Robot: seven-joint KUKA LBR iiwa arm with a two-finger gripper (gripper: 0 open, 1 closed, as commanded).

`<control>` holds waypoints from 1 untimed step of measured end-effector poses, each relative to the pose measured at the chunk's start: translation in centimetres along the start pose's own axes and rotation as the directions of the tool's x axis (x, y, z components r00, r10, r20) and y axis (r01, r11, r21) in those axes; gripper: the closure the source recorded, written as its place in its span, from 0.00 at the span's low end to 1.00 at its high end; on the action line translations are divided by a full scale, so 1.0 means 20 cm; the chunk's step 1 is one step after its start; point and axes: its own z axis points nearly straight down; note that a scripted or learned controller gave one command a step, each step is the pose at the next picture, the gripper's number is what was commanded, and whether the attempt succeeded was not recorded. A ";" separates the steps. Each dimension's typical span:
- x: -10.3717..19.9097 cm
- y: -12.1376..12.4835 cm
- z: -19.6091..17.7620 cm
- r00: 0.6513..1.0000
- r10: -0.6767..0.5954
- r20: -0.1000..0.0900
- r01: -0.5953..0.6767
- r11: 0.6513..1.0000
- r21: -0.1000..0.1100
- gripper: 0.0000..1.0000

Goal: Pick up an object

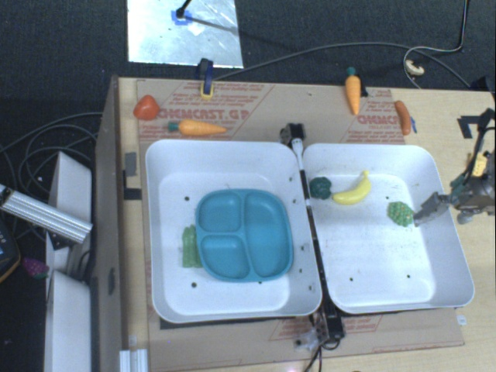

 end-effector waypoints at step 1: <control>-0.14 -0.01 0.49 1.000 0.002 -0.001 -0.002 1.000 0.002 0.00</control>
